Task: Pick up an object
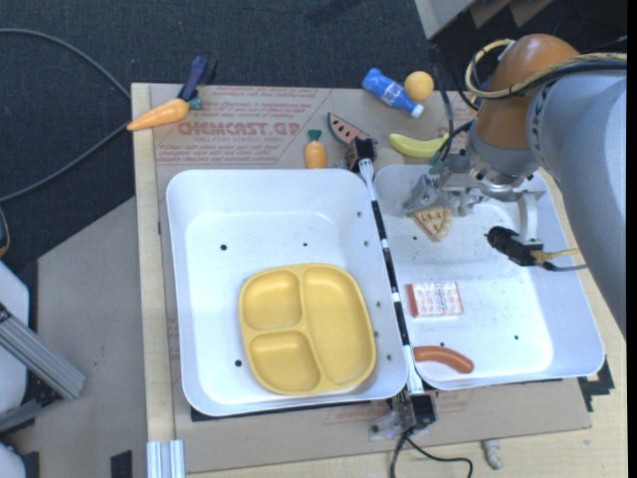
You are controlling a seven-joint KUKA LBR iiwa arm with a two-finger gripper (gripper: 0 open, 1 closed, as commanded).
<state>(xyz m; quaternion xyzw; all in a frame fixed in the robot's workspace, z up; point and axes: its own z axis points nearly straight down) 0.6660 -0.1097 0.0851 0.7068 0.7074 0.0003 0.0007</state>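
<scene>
Gripper [435, 210] low in the right bin [557, 352] — fingers closed on a tan, wedge-shaped toast piece [434, 223].

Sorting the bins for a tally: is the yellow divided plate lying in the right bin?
No, the yellow divided plate lies in the left bin, while the right bin holds the sausage.

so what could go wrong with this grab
The hand sits over the tan wedge-shaped item at the far end of the right bin. It may only clip the item's edge and let it slip. It is also near the bin's left wall, which it could bump.
</scene>
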